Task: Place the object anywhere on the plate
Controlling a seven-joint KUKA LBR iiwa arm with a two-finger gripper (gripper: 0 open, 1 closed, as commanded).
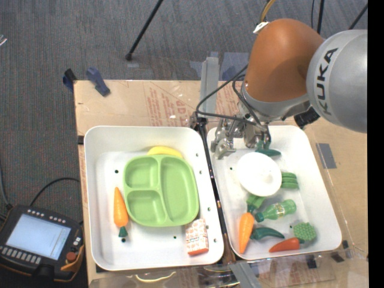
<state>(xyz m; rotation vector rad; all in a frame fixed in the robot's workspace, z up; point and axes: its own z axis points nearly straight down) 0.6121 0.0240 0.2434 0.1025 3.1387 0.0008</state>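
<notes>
Hand (240, 138) hangs at the right bin's (324, 191) twelve o'clock edge, grip state cannot be told, nothing seen held; green plate (161, 191) lies toward eight o'clock, in the left bin (99, 161); candidate objects sit toward five o'clock

The bench (144, 101) is a flat board of brown cardboard colour with faint red print on it. Two shallow white bins rest directly on it, side by side and touching along their inner rims. Taking the left bin (96, 221) as the landmark, the right bin (327, 212) sits just to its right. Beyond the left bin's far rim the bare board shows, with a strip of blue tape (97, 81) at the board's far left corner. A grey patch (324, 155) lies on the board past the right bin.
</notes>
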